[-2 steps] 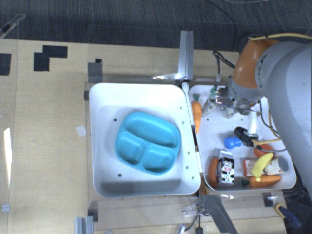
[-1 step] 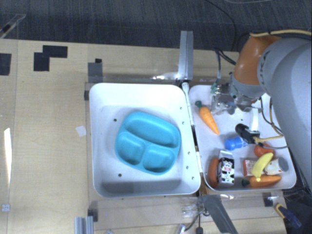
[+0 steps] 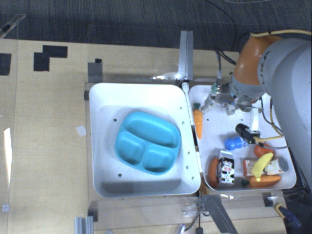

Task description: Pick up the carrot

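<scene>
Nearest the camera, a banana (image 3: 263, 163) lies among small toys at the front of the right bin (image 3: 214, 130). Further back, the carrot (image 3: 197, 123) lies along the left wall; it looks light, stiff and smooth, so its thick middle seems best to grasp. Beyond it the gripper (image 3: 220, 101) hangs over the bin's back, and I cannot tell its opening or any hold.

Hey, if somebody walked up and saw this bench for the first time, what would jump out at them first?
Probably the bright blue divided plate lying alone in the left bin. Next, the big grey arm with its orange band hanging over the right bin, its claw near the bin's far edge. Then the carrot against that bin's left wall, apart from the jumble of toy food along its near edge.
</scene>
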Robot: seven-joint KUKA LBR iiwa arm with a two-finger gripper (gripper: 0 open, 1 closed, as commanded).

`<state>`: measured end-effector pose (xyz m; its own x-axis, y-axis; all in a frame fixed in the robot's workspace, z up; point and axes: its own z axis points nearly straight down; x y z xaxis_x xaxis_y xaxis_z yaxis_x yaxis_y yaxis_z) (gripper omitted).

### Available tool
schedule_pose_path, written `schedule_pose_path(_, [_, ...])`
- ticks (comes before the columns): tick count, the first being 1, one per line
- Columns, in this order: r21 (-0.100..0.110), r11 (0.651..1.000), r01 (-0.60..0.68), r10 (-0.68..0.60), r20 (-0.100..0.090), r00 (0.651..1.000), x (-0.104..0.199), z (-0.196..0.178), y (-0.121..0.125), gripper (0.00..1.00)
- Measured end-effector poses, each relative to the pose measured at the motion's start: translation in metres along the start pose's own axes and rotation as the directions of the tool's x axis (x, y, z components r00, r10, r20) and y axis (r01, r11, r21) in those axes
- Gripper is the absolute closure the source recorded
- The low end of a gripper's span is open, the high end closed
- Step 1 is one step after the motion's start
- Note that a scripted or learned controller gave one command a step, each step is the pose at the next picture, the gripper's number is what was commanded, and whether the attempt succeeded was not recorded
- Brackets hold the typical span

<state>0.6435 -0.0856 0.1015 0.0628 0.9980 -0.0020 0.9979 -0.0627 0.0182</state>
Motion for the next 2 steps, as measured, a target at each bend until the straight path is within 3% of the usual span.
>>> schedule_pose_path(1, [0.011, 0.975, 0.223, -0.223, -0.004, 0.975, 0.0105, -0.0855, 0.0192, 0.0])
schedule_pose_path(2, [0.011, 0.975, 0.223, -0.223, -0.004, 0.975, 0.0106, -0.0853, 0.0191, 0.0])
